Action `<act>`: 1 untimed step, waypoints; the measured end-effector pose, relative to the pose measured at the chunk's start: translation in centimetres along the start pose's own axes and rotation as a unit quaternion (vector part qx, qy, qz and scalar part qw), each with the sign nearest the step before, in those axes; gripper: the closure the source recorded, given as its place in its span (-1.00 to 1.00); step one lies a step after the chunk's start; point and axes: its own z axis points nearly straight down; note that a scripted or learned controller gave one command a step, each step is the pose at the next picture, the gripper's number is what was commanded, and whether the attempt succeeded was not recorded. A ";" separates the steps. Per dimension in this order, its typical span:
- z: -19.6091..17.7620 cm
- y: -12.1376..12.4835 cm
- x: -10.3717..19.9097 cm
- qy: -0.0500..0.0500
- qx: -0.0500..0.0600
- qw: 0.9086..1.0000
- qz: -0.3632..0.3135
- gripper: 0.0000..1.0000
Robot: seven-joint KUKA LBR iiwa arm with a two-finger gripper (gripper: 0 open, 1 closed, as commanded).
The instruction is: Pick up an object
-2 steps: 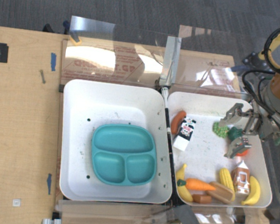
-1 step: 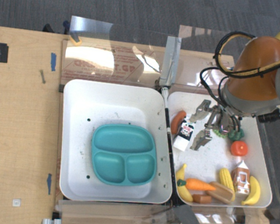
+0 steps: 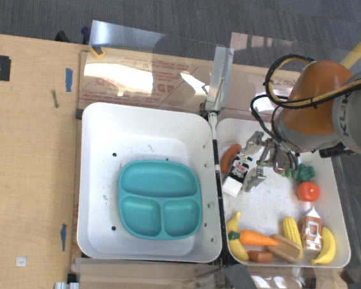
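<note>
My gripper [image 3: 253, 162] hangs low over the upper left part of the right bin [image 3: 342, 218], its fingers open and nothing between them. Just to its left lies a small white and black carton [image 3: 238, 172], touching or nearly touching the fingertips. A red sausage [image 3: 229, 156] lies beside the carton against the bin's left wall. Right of the gripper are a green toy [image 3: 305, 172] and a red tomato [image 3: 308, 192].
Along the right bin's front edge lie a carrot [image 3: 257, 238], corn [image 3: 292, 229], a milk carton [image 3: 312, 230], two bananas [image 3: 330, 247] and a bread roll [image 3: 286, 248]. The left bin [image 3: 95, 164] holds a teal compartment plate [image 3: 159, 198].
</note>
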 end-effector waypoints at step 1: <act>0.5 -1.2 3.7 -0.004 0.000 1.000 0.000 -1.00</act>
